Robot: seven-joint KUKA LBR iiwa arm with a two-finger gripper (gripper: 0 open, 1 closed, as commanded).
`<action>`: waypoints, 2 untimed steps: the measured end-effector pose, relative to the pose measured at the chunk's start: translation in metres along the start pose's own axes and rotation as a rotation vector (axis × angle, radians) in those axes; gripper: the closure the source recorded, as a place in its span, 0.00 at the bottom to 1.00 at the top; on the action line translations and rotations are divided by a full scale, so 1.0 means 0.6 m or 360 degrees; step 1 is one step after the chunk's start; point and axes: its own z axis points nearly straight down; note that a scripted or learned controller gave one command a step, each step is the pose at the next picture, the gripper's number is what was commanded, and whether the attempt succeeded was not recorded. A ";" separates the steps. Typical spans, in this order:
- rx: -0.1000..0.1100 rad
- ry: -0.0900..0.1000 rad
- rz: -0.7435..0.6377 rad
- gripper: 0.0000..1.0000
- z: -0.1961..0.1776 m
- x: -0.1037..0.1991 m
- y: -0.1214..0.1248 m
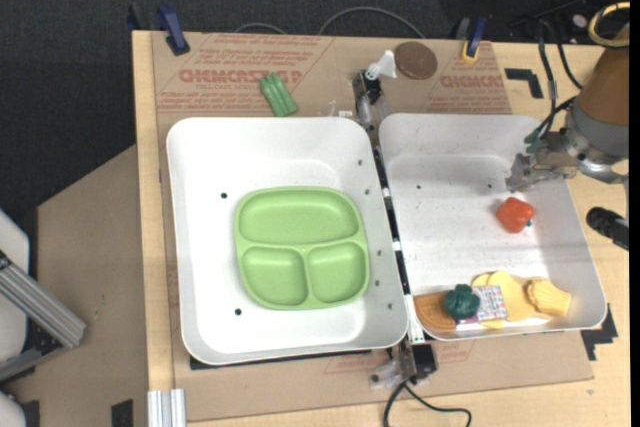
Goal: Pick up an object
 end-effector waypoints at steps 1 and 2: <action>0.0002 0.0001 0.0000 0.00 0.001 0.000 0.000; 0.0014 0.0007 -0.0001 0.00 0.067 0.056 -0.065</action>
